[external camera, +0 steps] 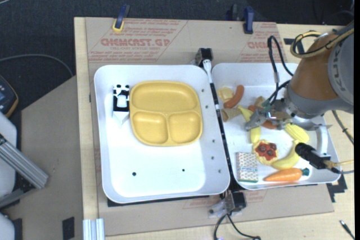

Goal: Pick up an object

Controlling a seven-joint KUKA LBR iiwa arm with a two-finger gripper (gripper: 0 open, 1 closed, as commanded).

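The arm (318, 73) comes in from the right, grey with its orange band (309, 77) above the wrist, and the end effector (260, 119) sits low inside the right bin (236, 73), right in the thick of the toy food. Whether it is released or clenched on anything, I cannot tell; the metal parts blur into the clutter beneath.

The right bin is crowded. A sausage (234, 97) lies tilted near the upper left of the bin, beside a pale piece (226, 93) against the left wall. A pizza slice (265, 150) with red toppings sits just below the end effector, touching a banana (286, 162). Below them, an orange carrot (284, 175) rests along the bin's near edge. A patterned cracker packet (246, 167) lies at the lower left of the bin. Another yellow piece (297, 133) shows beneath the wrist.

Over in the left bin (163, 177), a yellow divided plate (166, 111) with 3 compartments takes the upper half, and a small black-and-white item (120, 99) lies just beside its left edge.

Both bins stand on the surface (90, 121), with a yellow clamp (120, 21) and a blue clamp (247, 18) at its far edge.
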